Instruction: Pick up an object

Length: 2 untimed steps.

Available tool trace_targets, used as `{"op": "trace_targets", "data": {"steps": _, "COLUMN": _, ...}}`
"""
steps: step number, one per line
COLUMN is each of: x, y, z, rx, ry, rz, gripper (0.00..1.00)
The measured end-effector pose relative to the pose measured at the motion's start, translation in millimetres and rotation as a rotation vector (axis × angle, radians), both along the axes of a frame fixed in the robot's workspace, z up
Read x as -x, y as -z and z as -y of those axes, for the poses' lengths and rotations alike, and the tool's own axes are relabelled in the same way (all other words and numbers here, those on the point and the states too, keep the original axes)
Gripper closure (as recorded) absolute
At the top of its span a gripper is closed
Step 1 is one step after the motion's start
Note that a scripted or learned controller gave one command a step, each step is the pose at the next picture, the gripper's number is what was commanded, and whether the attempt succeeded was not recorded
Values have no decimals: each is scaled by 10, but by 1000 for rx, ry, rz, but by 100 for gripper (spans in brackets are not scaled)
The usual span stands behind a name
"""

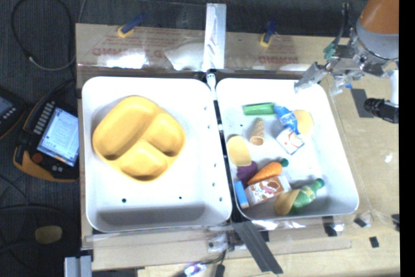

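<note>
- Camera view: two white bins sit side by side on the bench, their inner rims touching along a middle ridge [214, 139].
- Left bin [91, 204] holds one big yellow lump [137, 137], three-lobed, smooth and glossy, at its middle. Bare white floor runs all around it, widest along the near wall.
- Right bin [337, 159] is crowded in its left and near parts; the far right corner and the strip along the right wall are bare.
- Gripper [310, 80] hangs over the far right rim of the right bin, above the bare corner, touching no toy. Whether it is clenched or released cannot be told at this size.
- Arm [379, 16], orange band showing, comes in from the far right, clear of both bins.
- Toys in the right bin:
  - green stick [258, 109] lying flat, far side.
  - cone [258, 131] just near of the stick.
  - blue piece [283, 115] and small carton [290, 139] close together, mid bin.
  - yellow round [238, 151] against the left wall.
  - carrot [267, 172], orange, tilted, with a purple piece [246, 170] beside it.
  - red-labelled pack [266, 190] near the near wall.
  - green bottle [307, 194] in the near right part, a tan piece [285, 202] touching it.
- Handheld pendant [55, 136] lies on the floor left of the bench.
</note>
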<state>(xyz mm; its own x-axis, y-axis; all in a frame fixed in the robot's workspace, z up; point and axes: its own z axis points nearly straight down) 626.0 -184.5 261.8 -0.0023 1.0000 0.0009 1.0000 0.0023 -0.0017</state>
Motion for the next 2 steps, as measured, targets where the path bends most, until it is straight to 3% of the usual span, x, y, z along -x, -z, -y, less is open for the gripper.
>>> {"op": "trace_targets", "data": {"steps": 1, "x": -68, "y": 1288, "z": -48, "rx": 3, "ry": -11, "rz": -2, "gripper": 0}}
{"op": "trace_targets", "data": {"steps": 2, "x": -175, "y": 1690, "z": 143, "rx": 3, "ry": -18, "rz": 15, "gripper": 0}}
